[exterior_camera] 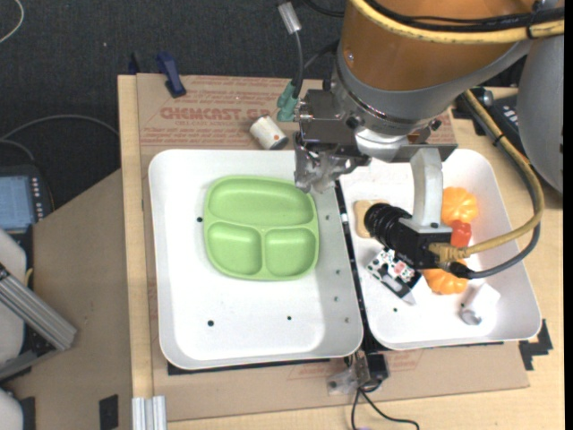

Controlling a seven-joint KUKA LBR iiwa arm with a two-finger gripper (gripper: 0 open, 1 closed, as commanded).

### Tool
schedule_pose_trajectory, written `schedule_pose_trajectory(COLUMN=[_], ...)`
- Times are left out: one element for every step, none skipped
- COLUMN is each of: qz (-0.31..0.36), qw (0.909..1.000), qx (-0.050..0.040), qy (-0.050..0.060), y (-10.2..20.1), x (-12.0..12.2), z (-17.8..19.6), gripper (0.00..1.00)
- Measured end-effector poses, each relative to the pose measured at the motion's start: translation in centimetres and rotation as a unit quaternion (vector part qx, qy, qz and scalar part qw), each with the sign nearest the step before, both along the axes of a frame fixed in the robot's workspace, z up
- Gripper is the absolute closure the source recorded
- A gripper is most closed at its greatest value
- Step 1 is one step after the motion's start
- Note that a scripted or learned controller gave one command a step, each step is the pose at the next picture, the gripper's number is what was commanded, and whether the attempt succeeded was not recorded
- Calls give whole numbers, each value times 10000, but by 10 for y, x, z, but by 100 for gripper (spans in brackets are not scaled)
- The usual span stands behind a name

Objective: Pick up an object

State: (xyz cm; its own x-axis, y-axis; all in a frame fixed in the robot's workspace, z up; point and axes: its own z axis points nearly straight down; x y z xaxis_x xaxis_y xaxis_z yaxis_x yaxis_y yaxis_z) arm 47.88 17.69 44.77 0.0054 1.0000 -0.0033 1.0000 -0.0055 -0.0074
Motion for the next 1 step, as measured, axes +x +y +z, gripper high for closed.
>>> schedule_pose_trajectory(qz=[56], qw=[10000], qx=[12], qy=[-9], y=[50], x=[-1], z=[-20], gripper=[100])
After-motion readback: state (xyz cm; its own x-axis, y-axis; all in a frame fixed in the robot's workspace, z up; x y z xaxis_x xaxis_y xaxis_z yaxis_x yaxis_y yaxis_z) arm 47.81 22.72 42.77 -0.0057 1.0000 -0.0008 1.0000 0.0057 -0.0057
